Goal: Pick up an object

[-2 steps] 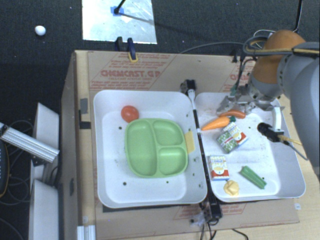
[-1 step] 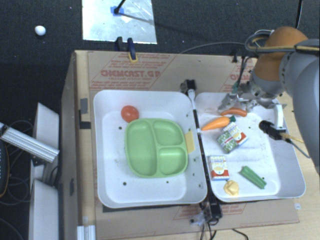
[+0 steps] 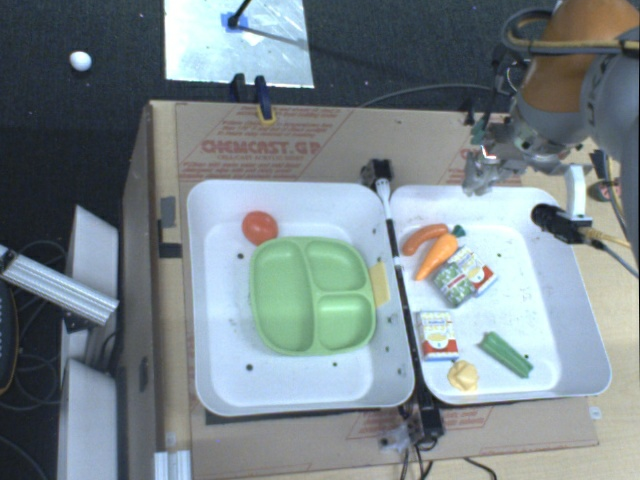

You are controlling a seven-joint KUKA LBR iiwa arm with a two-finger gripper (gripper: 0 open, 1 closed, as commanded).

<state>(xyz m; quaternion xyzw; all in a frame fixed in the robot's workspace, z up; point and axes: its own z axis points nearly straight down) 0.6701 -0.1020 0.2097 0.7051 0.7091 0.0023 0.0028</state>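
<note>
Carrots point(image 3: 430, 248) are lying in the right bin point(image 3: 580, 308), near its far edge. I am hanging my end effector point(image 3: 480, 180) over that edge; its grip I cannot tell.

Arm point(image 3: 570, 58) comes in from the upper right — orange band up top, wrist bent down, gripper point(image 3: 480, 180) hanging low, pointing downward.
</note>
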